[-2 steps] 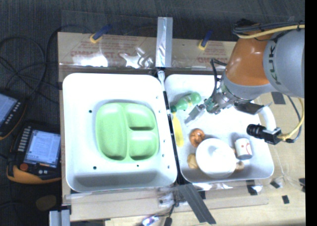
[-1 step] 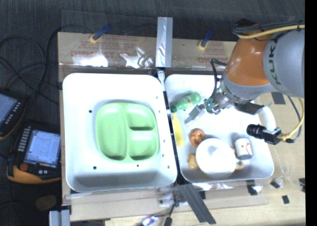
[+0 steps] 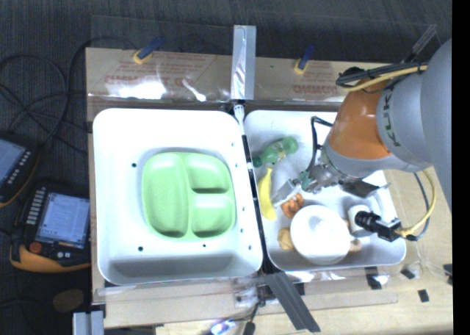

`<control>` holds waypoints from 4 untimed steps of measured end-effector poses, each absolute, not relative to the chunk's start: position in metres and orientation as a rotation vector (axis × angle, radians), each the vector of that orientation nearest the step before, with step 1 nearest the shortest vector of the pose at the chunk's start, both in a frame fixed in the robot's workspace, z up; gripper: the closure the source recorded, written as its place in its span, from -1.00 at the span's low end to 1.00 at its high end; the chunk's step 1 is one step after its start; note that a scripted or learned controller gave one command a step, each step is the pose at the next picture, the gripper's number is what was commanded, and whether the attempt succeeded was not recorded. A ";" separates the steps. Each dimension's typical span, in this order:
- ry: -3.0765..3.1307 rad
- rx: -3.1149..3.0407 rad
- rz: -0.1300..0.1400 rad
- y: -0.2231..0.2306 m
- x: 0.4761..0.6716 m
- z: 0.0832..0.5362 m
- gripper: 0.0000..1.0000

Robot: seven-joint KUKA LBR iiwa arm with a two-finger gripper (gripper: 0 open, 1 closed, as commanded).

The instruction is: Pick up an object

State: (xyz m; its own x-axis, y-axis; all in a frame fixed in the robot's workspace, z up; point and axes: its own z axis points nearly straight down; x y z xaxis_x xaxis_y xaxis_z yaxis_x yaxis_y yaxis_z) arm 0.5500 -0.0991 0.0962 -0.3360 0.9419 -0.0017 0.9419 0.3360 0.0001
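Two fingers (image 3: 307,179) in right bin, state unclear; orange object (image 3: 294,202) just below.

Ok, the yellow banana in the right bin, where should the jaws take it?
Probably at the middle of the banana, from straight above. It lies lengthwise beside the bin's left wall, so closing across its narrow width looks best, though room on the wall side seems tight. The gripper sits to its right, among other items.
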 end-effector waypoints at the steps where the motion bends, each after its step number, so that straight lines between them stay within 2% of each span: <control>1: 2.568 1.810 0.000 -0.098 0.550 0.104 1.00; 2: 2.569 1.810 -0.001 -0.098 0.550 0.104 -1.00; 3: 2.598 1.730 0.010 -0.105 0.498 0.091 -1.00; 4: 2.598 1.730 0.010 -0.105 0.498 0.091 -1.00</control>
